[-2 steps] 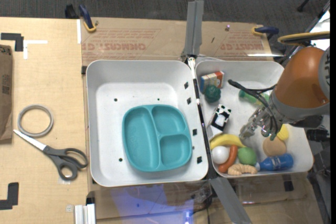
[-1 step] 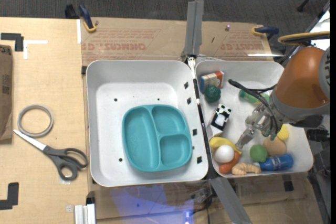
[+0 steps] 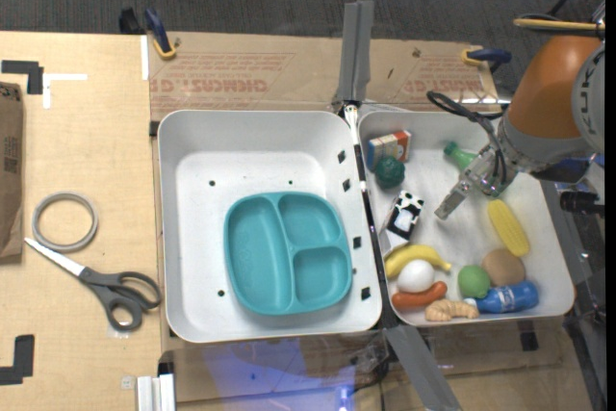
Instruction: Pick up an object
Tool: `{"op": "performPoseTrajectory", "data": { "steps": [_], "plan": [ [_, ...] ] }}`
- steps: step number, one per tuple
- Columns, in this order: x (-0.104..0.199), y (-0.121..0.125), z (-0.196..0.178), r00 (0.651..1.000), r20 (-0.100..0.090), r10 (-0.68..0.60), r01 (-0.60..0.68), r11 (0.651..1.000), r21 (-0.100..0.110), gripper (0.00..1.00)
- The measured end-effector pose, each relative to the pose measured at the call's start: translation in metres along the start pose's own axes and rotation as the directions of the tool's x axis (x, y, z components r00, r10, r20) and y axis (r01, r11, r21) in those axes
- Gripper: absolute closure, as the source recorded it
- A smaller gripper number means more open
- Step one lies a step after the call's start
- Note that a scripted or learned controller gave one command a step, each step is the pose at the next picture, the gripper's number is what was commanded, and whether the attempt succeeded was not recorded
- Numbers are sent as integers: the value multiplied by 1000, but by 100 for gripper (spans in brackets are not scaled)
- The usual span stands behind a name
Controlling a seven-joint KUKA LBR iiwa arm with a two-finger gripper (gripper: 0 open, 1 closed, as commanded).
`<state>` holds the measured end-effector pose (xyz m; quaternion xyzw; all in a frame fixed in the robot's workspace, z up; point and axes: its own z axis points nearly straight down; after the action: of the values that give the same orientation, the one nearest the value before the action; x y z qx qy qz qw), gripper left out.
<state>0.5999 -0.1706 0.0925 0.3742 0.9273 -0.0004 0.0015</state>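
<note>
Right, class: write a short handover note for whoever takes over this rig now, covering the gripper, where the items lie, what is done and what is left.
Gripper: low over the right white bin, open, nothing between its fingers.
Items: right bin holds the yellow corn cob, yellow banana, white egg, red sausage, green round fruit, blue bottle, dark green ball and black-and-white block.
Left white bin holds the teal divided plastic tray.
Done: nothing picked yet.
Left: close on one item, perhaps the corn cob nearby, and lift it.
</note>
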Motion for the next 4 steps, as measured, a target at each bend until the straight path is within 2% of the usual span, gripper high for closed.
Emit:
{"op": "performPoseTrajectory", "data": {
  "steps": [1, 2, 3, 4],
  "plan": [
    [-42, 28, -4, 961, -1, 276, -276, 961, 0, 0],
    [-46, -29, -1, 990, 1, 144, -144, 990, 0, 0],
    [-46, -27, -11, 990, 5, 140, -140, 990, -1, 100],
    [-33, 35, -58, 980, 1, 197, -197, 980, -2, 100]
  ]
}}
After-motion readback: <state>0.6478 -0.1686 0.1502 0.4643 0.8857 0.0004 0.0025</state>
